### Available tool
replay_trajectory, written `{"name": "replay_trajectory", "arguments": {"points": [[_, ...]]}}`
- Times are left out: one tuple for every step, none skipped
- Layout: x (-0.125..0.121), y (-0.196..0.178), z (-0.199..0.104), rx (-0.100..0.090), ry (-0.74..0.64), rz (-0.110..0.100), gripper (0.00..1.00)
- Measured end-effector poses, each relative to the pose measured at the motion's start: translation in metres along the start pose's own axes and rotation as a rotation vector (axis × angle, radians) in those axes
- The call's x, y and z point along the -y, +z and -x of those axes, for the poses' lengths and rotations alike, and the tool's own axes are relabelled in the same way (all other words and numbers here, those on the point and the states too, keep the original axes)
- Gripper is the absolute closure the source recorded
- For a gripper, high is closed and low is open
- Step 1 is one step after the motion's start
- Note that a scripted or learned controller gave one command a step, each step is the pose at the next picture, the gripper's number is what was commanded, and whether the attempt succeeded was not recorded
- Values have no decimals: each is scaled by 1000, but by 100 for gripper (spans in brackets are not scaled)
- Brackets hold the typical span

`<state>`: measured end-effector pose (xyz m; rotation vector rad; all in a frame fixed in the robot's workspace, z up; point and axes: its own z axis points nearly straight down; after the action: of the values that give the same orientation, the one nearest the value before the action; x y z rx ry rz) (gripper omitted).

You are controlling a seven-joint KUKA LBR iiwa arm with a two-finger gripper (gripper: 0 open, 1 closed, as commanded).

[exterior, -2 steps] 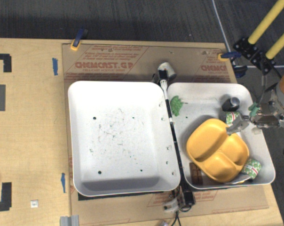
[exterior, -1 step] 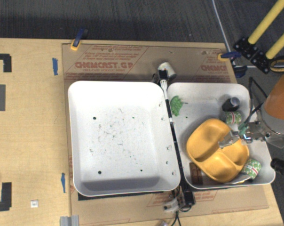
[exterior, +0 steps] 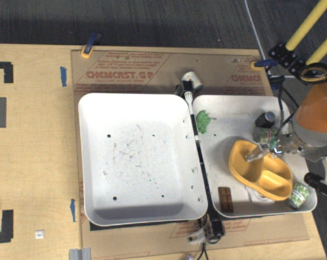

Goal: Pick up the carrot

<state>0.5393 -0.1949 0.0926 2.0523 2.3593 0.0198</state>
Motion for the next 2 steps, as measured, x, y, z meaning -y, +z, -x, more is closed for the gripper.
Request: {"name": "replay_trajectory", "arguments": {"points": [[-5, -13, -1, 0, 1, 13, 100], [-3, -12, 0, 2, 1, 9, 0]]}}
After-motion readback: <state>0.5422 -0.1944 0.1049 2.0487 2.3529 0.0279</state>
